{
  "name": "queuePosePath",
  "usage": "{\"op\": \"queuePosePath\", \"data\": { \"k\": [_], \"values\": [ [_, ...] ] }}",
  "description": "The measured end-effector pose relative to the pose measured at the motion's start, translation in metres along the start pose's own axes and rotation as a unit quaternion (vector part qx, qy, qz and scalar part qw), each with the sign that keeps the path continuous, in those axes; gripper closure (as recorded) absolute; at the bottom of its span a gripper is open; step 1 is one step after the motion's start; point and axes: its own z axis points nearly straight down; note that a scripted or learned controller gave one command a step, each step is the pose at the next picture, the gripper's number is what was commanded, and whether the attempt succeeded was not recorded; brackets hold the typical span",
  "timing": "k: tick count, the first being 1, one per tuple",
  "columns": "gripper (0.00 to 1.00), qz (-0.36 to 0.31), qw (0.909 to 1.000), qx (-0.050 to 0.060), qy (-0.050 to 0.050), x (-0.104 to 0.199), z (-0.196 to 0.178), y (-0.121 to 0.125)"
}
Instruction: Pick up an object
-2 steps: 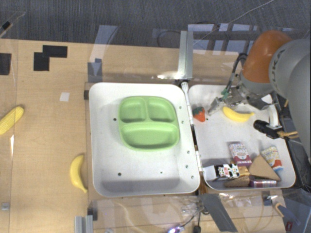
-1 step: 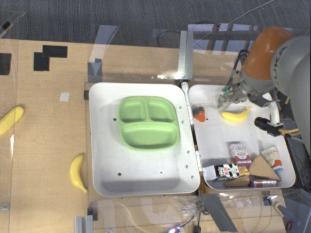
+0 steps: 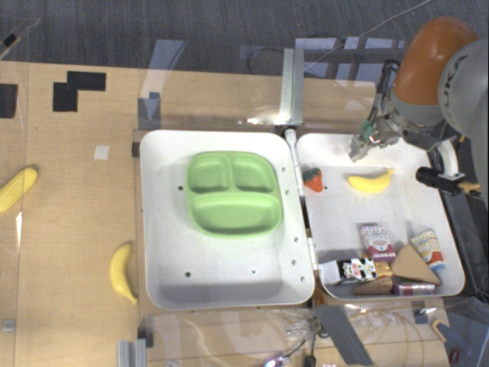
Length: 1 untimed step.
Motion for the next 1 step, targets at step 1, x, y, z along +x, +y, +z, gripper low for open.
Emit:
{"op": "queuePosePath", "data": {
  "k": [1],
  "values": [
    [0.00,0.000,1.0000,0.000,0.000,0.0000,0.0002,-0.0001]
  ]
}}
